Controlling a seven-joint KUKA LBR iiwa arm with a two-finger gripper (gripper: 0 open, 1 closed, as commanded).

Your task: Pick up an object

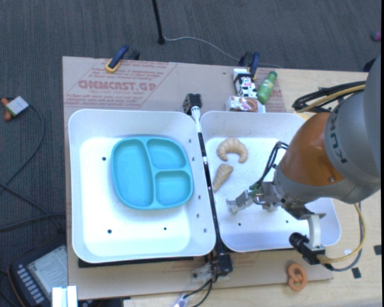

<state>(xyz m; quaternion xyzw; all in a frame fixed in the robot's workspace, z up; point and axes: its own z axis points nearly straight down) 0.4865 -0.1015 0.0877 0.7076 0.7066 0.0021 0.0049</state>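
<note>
My gripper [240, 201] is low in the right bin [269, 238]; can't tell its state. Cone-shaped piece [221, 176] just left-far, croissant [233, 149] beyond. Nothing held, so no grasp yet.

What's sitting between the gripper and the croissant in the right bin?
In the camera view, a small cone-shaped pastry piece lies on the bin floor between the gripper and the croissant, a little to the left. Otherwise the stretch is bare white floor of the right bin.
</note>
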